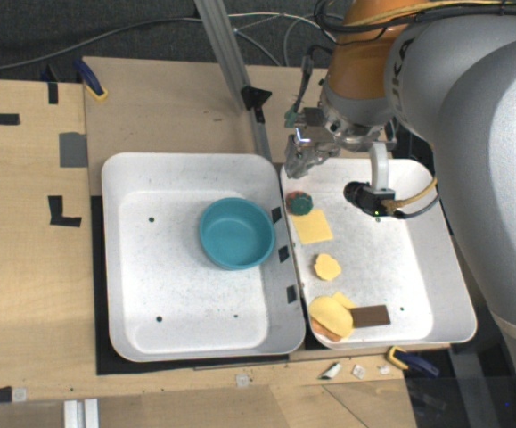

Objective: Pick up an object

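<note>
Front of right bin (436, 328): a yellow rounded lump (331, 314) touches a flat brown block (370, 316), near the front rim.
Middle of right bin: a small yellow chunk (327, 267) lies alone, apart from the rest.
Further back: a flat yellow square (312, 227), thin like a slice, lies just before a small round teal-and-red piece (300, 203).
Left bin (133, 239): a teal bowl (235, 232) sits upright near the right wall.
Gripper (298, 164): it hangs over the back left corner of the right bin, just above the round piece; nothing shows between its fingers, and I cannot tell whether they are spread or pressed together.
Likely target: the round piece, directly below.
Handling, as a judgement: light, small, probably stiff and smooth; it may roll or slip, so pinch across its widest middle.
</note>
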Motion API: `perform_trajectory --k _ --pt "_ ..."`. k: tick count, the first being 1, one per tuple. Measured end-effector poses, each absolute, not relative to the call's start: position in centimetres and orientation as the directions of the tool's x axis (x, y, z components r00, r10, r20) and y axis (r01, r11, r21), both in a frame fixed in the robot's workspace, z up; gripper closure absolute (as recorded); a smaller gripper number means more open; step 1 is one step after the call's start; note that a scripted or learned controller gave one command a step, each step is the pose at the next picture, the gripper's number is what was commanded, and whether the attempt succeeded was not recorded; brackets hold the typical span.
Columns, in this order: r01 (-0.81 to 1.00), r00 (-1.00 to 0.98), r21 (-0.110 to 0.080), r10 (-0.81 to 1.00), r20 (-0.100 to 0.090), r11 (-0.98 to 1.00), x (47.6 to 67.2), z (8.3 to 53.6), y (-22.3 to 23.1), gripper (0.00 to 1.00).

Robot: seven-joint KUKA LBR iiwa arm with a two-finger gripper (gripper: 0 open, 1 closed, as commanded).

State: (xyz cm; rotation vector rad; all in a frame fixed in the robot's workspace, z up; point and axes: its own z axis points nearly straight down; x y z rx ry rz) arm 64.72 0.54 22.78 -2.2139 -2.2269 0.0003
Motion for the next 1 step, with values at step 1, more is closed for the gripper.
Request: perform_trajectory --k 1 --pt "1.0 -0.006 -0.002 1.0 0.001 0.006 65.56 21.69 5.64 1.0"
